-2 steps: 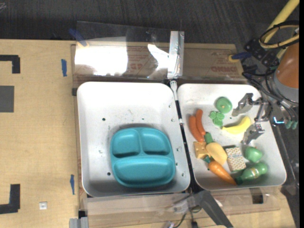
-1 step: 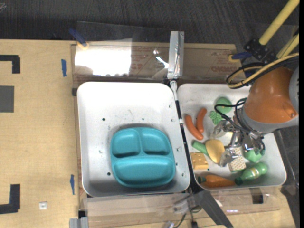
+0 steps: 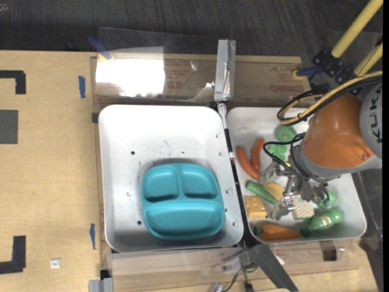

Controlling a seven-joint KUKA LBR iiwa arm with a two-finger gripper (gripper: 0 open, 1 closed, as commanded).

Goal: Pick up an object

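The right bin (image 3: 255, 121) holds a jumble of toy foods: two orange carrots (image 3: 250, 158), a green pod (image 3: 261, 191), a tan waffle-like square (image 3: 255, 208), an orange carrot (image 3: 281, 231) at the front, a green piece (image 3: 322, 220) at the front right and a round green piece (image 3: 285, 132) near the back. My gripper (image 3: 292, 201) hangs low over the middle of this pile, under the orange wrist band (image 3: 334, 137). Its metal fingers point down among the items beside a small checkered piece (image 3: 302, 210). I cannot make out anything held between them.
A teal divided plate (image 3: 181, 199) lies in the front half of the left bin (image 3: 121, 132). A clear plastic sheet and cardboard (image 3: 182, 78) stand behind both bins. Yellow cables (image 3: 358, 20) run at the upper right. The wooden bench (image 3: 42, 163) spreads to the left.
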